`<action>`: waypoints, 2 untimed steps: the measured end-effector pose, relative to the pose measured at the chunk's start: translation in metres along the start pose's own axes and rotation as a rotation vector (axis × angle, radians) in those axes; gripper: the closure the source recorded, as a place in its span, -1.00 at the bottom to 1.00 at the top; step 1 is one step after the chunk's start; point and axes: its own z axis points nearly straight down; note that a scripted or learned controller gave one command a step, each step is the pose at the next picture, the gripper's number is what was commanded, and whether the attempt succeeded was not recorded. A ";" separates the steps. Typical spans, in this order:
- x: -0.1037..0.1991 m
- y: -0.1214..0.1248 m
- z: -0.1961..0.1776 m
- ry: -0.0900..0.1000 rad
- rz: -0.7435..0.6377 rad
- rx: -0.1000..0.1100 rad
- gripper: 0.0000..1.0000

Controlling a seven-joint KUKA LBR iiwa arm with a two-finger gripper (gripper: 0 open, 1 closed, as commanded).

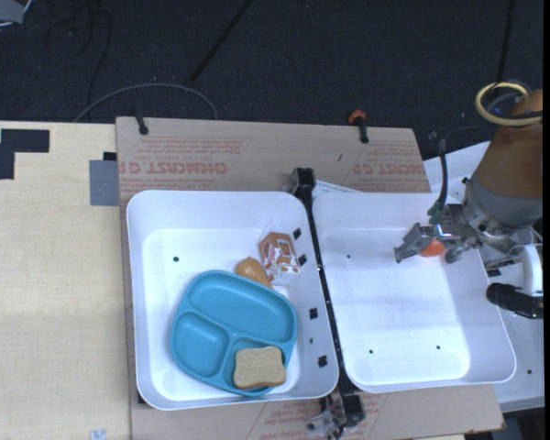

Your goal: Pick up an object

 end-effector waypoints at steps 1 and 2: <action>0.000 0.003 -0.007 -0.002 -0.002 -0.013 -1.00; 0.008 0.008 0.044 -0.002 -0.004 -0.011 -1.00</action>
